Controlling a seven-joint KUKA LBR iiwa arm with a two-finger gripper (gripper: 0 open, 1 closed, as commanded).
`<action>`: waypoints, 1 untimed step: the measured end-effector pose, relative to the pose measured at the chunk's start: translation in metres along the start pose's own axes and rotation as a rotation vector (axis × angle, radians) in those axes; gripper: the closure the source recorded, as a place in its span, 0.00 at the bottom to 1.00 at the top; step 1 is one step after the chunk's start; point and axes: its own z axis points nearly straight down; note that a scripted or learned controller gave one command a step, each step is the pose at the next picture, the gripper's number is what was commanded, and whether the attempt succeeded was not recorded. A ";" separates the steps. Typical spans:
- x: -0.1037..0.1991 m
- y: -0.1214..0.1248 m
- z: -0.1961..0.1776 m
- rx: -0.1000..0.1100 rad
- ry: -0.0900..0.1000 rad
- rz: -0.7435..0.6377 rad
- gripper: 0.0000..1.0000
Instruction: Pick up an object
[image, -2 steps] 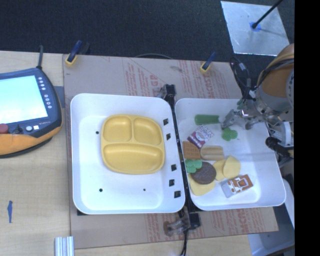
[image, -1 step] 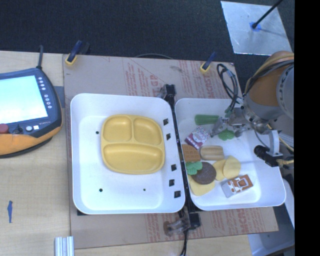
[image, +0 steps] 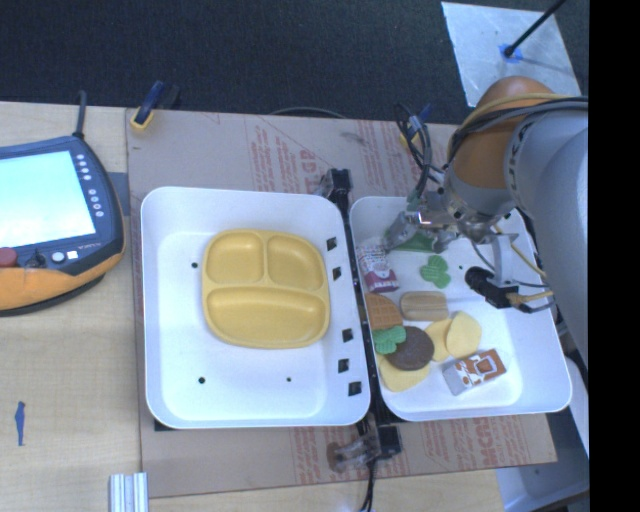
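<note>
The arm (image: 545, 190) is a bulky, smooth grey cylinder with a rounded orange band (image: 500, 135) just above the hand (image: 425, 222). Thin dark cables loop beside the small metallic hand.

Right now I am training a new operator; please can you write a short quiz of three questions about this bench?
1. True or false: the yellow divided tray lies in the left bin.
2. Which bin holds the pile of small toy food pieces? A) left B) right C) both
3. Fill in: the pincer is over the ____ end of the right bin, far or near as the camera sees it.

Key
1. True.
2. B. The pieces, such as the green one and the small carton, lie in the right bin.
3. Far. The view does not show whether the pincer holds anything.
</note>
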 end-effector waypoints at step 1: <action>-0.052 -0.002 -0.116 -0.004 -0.003 0.011 0.00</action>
